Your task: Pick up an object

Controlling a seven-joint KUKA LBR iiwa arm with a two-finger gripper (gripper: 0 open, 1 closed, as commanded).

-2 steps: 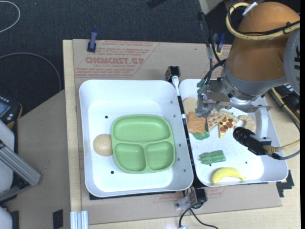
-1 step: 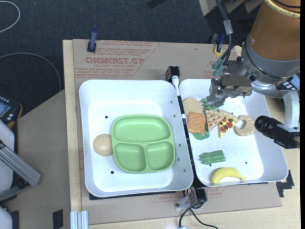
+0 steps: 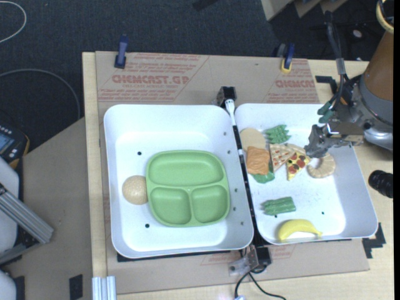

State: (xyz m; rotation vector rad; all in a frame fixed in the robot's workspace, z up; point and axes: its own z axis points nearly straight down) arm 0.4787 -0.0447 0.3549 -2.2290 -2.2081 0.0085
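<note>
One pale cookie lies just below the claw — touching, seemingly.

In the right bin I see my candidates: a pizza slice lying flat near the middle, a tan round cookie just beside it to the right, and a sandwich to its left by the bin wall. Two green vegetable pieces lie above and below, and a yellow banana rests on its side by the near rim.
</note>
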